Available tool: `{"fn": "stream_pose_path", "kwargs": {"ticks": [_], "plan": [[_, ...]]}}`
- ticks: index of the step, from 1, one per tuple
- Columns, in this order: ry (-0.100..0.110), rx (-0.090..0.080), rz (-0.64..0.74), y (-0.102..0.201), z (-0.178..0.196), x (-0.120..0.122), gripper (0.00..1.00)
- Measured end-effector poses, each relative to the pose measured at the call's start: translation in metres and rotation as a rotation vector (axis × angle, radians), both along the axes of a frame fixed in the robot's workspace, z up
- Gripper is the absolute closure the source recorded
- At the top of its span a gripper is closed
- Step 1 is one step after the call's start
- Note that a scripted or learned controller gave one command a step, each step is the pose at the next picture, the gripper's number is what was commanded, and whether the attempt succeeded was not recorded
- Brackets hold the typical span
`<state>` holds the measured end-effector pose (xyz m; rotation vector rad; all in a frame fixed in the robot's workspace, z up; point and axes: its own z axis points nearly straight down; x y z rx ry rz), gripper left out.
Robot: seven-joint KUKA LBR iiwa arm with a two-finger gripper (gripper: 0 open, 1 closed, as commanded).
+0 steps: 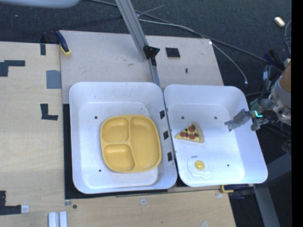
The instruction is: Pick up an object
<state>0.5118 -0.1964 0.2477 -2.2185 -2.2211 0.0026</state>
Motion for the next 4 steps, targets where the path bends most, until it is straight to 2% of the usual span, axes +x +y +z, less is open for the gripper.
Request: {"fn": "stream_pose_path", "kwargs": {"ticks": [1,3,4], "plan": [[-0.001,0.000,0.000,0.000,0.000,0.000,0.00],[0.005,0.002,-0.001,0.001,-0.126,-0.012,0.00],[-0.004,-0.003,-0.002,0.001,-0.162,-0.011,0.00]]}}
